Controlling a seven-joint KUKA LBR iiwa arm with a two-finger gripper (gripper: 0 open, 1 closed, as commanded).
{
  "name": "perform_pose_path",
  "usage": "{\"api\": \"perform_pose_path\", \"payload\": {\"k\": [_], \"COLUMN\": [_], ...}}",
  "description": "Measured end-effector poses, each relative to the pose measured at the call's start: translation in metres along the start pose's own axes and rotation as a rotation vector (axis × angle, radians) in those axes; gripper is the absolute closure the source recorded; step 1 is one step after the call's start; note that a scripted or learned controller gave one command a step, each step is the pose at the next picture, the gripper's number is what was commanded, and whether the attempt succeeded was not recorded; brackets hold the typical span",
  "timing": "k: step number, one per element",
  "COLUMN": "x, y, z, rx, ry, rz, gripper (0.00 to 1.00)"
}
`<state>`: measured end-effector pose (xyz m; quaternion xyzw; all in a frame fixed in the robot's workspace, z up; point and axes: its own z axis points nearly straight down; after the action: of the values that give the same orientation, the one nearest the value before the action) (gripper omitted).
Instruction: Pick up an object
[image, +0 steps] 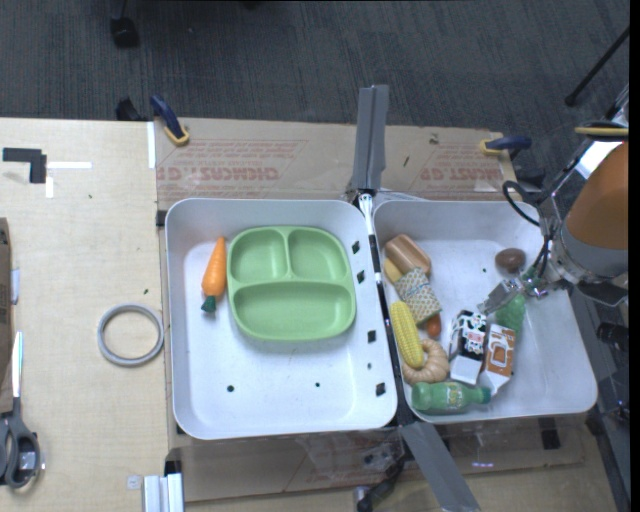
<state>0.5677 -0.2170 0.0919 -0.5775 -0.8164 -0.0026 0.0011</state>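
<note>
1. A green bottle (450, 397) is seen lying along the near wall of the right bin (560, 400), next to a corn cob (406, 334) and small cartons (484, 350).
2. The gripper (508, 296) is parked low over the right bin's right half; whether anything's pinched can't be told.
3. A green divided plate (291, 283) and carrot (213, 271) are left in the left bin (280, 400).

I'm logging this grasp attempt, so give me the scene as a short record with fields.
left bin: white shallow bin holding a green divided plate with an orange toy carrot beside it
right bin: white bin with toy corn cob, green bottle, milk carton
gripper: gripper low over right bin, grasp unclear
</note>
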Motion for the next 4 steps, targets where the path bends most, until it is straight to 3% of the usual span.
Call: {"api": "perform_pose_path", "payload": {"k": [1, 2, 3, 4], "x": [0.026, 0.025, 0.015, 0.002], "y": [-0.004, -0.004, 0.08, 0.048], "z": [0.0, -0.01, -0.108, -0.085], "rx": [0.002, 0.0, 0.002, 0.005], "ry": [-0.006, -0.007, -0.007, -0.006], "rz": [0.023, 0.027, 0.208, 0.51], "gripper": [0.0, 1.0, 1.0, 1.0]}}
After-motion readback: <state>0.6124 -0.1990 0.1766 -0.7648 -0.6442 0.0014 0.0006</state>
